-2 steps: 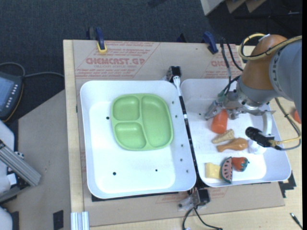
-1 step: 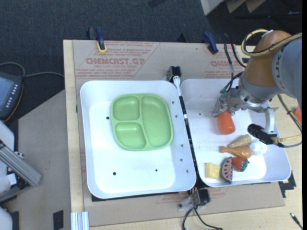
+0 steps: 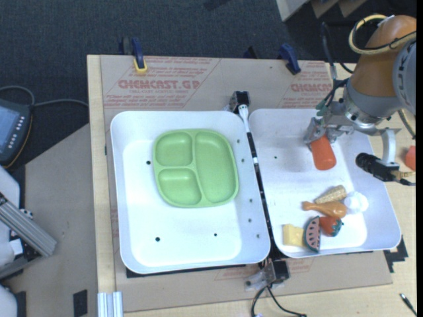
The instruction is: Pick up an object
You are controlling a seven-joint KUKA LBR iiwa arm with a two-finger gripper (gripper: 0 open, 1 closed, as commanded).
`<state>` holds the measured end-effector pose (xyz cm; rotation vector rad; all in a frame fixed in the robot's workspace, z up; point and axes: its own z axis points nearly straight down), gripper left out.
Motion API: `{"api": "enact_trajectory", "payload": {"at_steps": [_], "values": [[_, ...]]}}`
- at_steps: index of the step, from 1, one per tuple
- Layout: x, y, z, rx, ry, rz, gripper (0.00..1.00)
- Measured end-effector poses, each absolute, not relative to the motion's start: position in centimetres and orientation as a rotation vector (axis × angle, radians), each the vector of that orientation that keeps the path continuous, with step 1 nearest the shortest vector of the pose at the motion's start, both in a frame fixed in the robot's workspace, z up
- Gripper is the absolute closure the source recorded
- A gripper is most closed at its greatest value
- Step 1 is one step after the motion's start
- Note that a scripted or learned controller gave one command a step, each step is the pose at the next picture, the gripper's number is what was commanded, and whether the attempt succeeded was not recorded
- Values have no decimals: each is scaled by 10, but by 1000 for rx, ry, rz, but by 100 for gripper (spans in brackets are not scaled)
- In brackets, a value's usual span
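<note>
Nearest the lens, item one: watermelon slice [image 3: 312, 235] and yellow wedge [image 3: 292, 234], touching, at the near rim of the right bin [image 3: 277, 137]. Largest entries next: left bin [image 3: 125, 197], bearing one green divided plate [image 3: 196, 167]; right bin, bearing my stock. Entry: my claw [image 3: 320, 136], down over the right bin's far half, closed on the orange cup [image 3: 323, 154], which shows between my fingers and hangs tilted just below them. Smaller entries: drumstick [image 3: 326, 208], bread piece [image 3: 330, 194], white round piece [image 3: 356, 203], clustered near the watermelon. Status, as I judge it: grip made; whether the cup is clear of the bin floor I cannot tell; lifting away remains.
</note>
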<state>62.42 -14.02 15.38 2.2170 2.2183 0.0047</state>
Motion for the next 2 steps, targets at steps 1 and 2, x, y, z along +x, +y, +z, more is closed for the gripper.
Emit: {"api": "enact_trajectory", "payload": {"at_steps": [1, 2], "values": [[621, -141, 198, 2218, 2219, 4, 100], [622, -141, 227, 2217, 2219, 5, 100]]}}
